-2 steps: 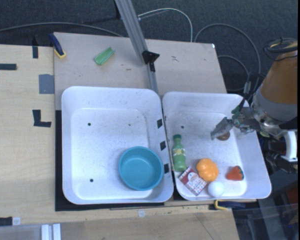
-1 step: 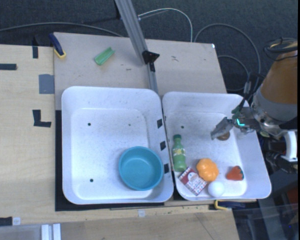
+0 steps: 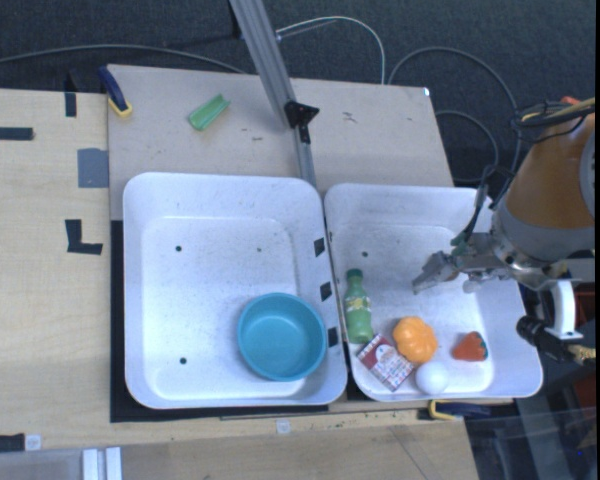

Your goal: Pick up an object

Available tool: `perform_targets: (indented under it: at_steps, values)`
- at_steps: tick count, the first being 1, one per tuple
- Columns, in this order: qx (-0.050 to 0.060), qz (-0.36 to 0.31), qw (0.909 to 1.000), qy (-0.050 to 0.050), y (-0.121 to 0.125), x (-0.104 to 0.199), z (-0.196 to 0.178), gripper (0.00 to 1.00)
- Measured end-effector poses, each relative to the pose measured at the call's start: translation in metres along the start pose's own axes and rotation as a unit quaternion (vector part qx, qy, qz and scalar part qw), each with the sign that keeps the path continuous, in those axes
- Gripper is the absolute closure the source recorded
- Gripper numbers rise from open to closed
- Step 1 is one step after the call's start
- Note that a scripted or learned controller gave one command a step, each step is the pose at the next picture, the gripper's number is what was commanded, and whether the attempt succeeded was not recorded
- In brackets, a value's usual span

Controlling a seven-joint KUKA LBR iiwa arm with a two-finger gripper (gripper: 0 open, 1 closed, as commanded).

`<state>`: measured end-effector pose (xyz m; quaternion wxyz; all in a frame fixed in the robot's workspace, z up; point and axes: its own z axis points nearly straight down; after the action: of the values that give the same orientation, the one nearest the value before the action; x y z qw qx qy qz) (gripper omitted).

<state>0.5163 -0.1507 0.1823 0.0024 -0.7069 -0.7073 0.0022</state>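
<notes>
1. You see two white bins side by side: the left bin (image 3: 160, 218) holds a blue bowl (image 3: 281, 336) near its front right corner.
2. In the right bin (image 3: 400, 213), a green bottle (image 3: 357, 307) lies by the left wall, with a red-and-white packet (image 3: 385, 361), an orange pepper (image 3: 415, 338), a white egg (image 3: 432, 378) and a red object (image 3: 470, 347) along the front.
3. The gripper (image 3: 432, 272) hangs over the right bin, apart from the objects.
4. A green block (image 3: 208, 112) lies on the bench behind the bins.

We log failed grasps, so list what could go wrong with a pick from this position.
1. The end effector sits above the right bin's bare floor, apart from every item, so closing here would likely grab nothing.
2. The bottle, packet, orange fruit and white ball lie crowded; reaching for one may knock the others.
</notes>
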Motion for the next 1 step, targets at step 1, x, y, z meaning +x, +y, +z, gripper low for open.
perform_targets:
  at_steps: [1]
  values:
    - [0.0,0.0,1.0,0.0,0.0083,0.0002,0.05,0.0]
